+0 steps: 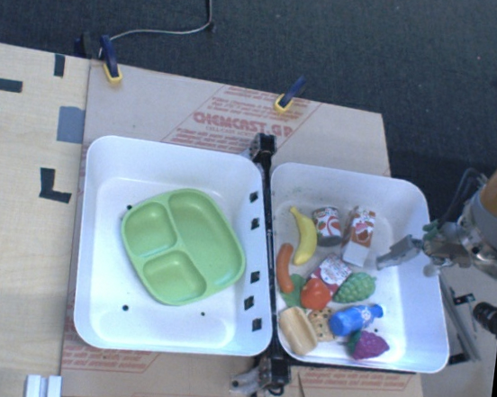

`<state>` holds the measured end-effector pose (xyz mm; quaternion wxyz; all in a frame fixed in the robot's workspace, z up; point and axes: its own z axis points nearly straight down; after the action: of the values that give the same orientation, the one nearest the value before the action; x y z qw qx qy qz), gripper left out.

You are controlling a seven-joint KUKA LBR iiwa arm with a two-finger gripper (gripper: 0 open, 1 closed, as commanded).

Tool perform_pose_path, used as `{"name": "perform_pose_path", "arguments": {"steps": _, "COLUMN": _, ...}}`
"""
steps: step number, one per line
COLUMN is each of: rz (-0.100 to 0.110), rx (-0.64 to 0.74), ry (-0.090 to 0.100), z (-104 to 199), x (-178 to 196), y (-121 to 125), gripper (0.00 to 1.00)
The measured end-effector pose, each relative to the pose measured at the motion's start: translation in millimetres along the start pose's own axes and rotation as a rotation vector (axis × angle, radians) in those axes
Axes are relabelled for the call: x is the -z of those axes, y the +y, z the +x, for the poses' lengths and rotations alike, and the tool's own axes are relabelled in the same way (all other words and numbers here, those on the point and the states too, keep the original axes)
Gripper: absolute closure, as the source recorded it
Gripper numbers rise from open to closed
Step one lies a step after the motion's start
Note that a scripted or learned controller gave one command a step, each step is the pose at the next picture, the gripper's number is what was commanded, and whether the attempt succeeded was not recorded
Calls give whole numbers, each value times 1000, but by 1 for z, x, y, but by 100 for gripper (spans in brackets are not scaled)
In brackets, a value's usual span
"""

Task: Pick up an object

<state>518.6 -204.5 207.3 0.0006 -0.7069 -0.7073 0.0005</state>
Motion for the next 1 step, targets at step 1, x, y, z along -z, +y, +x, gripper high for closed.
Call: {"name": "perform_pose_path", "arguments": {"steps": 1, "rz": -2, "rx": 2, "ry": 1, "z": 83, "x": -117, "y": 34, "gripper": 0}}
